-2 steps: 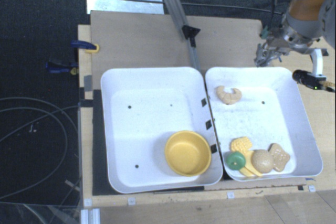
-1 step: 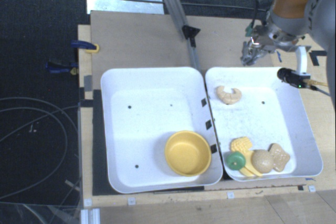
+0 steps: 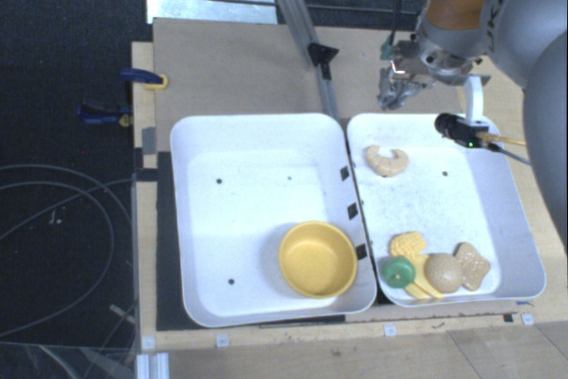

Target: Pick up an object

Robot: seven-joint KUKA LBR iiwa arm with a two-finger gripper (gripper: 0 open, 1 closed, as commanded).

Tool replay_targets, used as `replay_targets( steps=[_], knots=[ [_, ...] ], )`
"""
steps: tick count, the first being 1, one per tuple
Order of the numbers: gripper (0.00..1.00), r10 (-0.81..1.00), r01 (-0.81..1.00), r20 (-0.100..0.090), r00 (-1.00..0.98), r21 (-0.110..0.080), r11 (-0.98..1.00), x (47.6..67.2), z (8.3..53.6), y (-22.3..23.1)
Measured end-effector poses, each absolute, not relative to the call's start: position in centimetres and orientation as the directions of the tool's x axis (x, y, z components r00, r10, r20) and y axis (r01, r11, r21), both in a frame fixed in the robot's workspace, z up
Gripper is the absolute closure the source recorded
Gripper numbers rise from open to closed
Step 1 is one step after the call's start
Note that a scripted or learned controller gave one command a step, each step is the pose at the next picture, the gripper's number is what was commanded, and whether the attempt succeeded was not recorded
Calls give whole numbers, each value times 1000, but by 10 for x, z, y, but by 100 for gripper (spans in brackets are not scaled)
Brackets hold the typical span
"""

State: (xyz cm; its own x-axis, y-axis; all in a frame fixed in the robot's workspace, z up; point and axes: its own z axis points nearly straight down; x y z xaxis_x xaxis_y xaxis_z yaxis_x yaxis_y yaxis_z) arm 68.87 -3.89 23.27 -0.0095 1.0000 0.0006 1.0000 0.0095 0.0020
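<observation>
One fixed camera above the bench (image 3: 240, 58), angled down, both white bins (image 3: 191, 191) in frame

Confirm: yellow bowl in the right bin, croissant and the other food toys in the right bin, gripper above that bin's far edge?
Not quite. The camera view shows the yellow bowl in the left bin. The croissant and gripper are as you said.

Robotics lab — clamped bench (image 3: 222, 67), loose floor cables (image 3: 62, 217), tripod leg (image 3: 293, 4).

a wooden bench (image 3: 231, 67) bears two white bins (image 3: 204, 146) side by side.
</observation>
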Motion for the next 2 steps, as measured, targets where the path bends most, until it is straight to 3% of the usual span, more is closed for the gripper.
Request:
replay_targets(
  steps=[2],
  knots=[
    [100,1000,1000,2,-10,0,10,663,236,50]
  ],
)
